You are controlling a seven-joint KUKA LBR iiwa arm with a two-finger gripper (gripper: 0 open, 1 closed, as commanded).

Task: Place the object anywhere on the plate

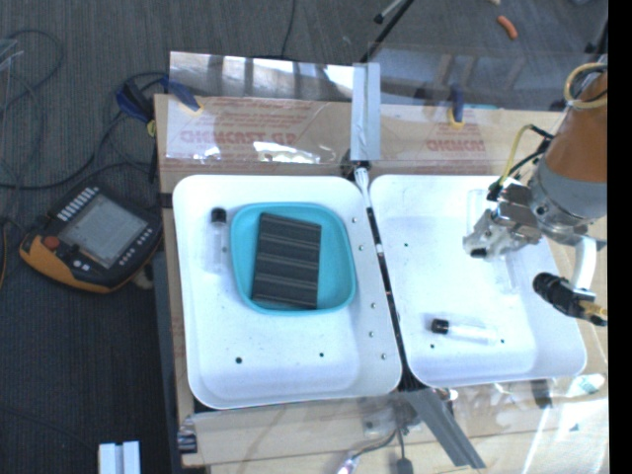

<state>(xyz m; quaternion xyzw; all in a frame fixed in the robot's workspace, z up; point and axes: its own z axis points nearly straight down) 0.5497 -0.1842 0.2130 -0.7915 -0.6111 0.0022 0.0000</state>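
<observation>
ridged dark slab [287, 260] on glossy teal squarish plate [292, 258], slim white marker [462, 331] apart, metal gripper [491, 233] grip unclear

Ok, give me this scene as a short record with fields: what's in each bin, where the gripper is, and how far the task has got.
left bin: a rounded square turquoise plate bearing a dark ribbed rectangular block; a clear marker with a black cap beside the plate's left edge
right bin: a white marker with a black cap, lying flat near the front
gripper: over the right bin, above and apart from the white marker
held: nothing seen between the fingers
task state: white marker not yet on the plate
</observation>
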